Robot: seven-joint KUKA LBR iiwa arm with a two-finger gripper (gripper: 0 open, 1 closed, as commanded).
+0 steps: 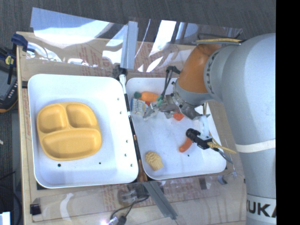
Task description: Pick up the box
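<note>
The box (138, 107) is small, pale with blue print and a green end. It lies in the right bin (165, 171) near that bin's far left corner. My gripper (151, 110) is low over the bin, just to the right of the box and close against it. Whether it touches the box is not clear at this size. An orange piece (150, 96) lies right behind the gripper and the box.
The right bin also holds a small red-orange piece (178, 116), an orange carrot-like piece (185, 146) and a tan lumpy item (153, 160) near the front. The left bin (75, 178) holds a yellow divided plate (69, 129). The arm covers the right bin's far right side.
</note>
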